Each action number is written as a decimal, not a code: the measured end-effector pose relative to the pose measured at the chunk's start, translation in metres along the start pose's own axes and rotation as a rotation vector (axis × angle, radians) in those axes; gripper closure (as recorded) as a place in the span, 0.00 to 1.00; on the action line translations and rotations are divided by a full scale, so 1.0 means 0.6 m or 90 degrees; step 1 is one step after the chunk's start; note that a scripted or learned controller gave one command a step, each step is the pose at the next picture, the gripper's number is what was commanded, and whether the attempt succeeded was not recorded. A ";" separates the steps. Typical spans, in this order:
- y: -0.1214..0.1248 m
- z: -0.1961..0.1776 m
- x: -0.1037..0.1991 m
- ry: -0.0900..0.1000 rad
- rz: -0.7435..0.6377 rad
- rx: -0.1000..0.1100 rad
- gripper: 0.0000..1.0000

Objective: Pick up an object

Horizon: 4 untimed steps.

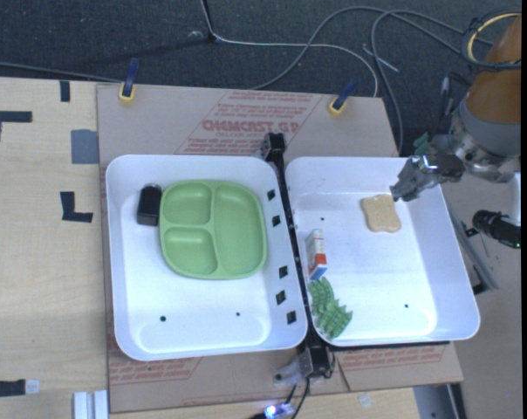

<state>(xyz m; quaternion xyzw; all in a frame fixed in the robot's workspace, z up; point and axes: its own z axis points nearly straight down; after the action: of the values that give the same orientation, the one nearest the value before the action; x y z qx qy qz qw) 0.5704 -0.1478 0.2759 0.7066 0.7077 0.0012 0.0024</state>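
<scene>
The arm reached in from the right, and its tool (pixel 409 184) hung low over the far right part of the right bin (pixel 420 321), just beside the upper right corner of a tan, toast-like piece (pixel 381 214). That placement read as an approach to the nearest loose thing in the bin, so the tan piece seemed the likeliest target, though the tool was offset from it rather than centred above it. Whether the tool was apart or together could not be told; it was small and dark against the bin wall. Nothing showed gripped in it, and the tan piece lay flat on the bin floor.

Two other candidates lay along the right bin's left side, close to the divider: a small white and red tube (pixel 317 252) and, nearer the front, a green leafy item (pixel 330 306) touching or almost touching the tube's lower end.

The left bin (pixel 194 334) held a green compartment plate (pixel 214 230) with a small black object (pixel 148 205) against its left edge. Both were well apart from the tool and likely out of play for this try.

A flat piece lying flush on the floor would probably be hard to pinch, so a miss looked possible
</scene>
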 end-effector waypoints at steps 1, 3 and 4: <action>0.012 0.000 0.084 0.002 -0.003 0.003 1.00; 0.073 0.039 0.249 0.001 -0.002 0.004 1.00; 0.076 0.047 0.324 0.001 -0.002 0.004 1.00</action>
<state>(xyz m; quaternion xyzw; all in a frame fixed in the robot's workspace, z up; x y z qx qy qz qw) 0.6160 0.0468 0.2474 0.7053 0.7089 -0.0005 -0.0007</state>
